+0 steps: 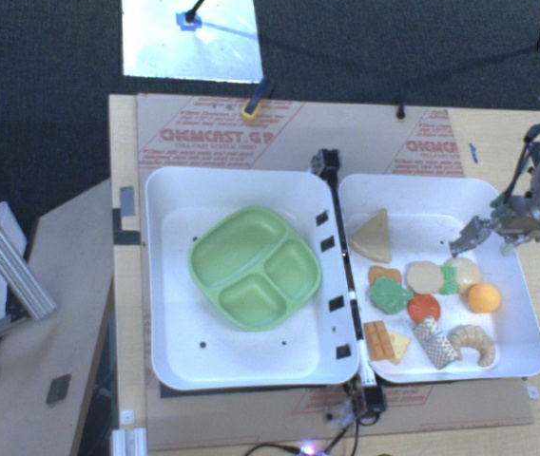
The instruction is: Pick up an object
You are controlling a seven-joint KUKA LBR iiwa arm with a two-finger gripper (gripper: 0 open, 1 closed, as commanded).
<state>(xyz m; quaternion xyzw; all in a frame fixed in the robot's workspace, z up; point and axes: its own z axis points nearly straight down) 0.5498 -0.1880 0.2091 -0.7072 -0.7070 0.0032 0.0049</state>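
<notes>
The jaws (484, 237) hang over the right bin's (527, 293) far right side, and whether they stand wide or narrow I cannot tell; nothing shows between them. Below, toy foods crowd the bin: a tan wedge (373, 237), a green broccoli (390, 295), a red tomato (423, 308), an orange (484, 297), a croissant (475, 343). A green divided tray (254, 268) sits in the left bin (170, 207).

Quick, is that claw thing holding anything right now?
Gripper: above the right bin, nothing visibly between its fingers; open or closed cannot be told.
</notes>
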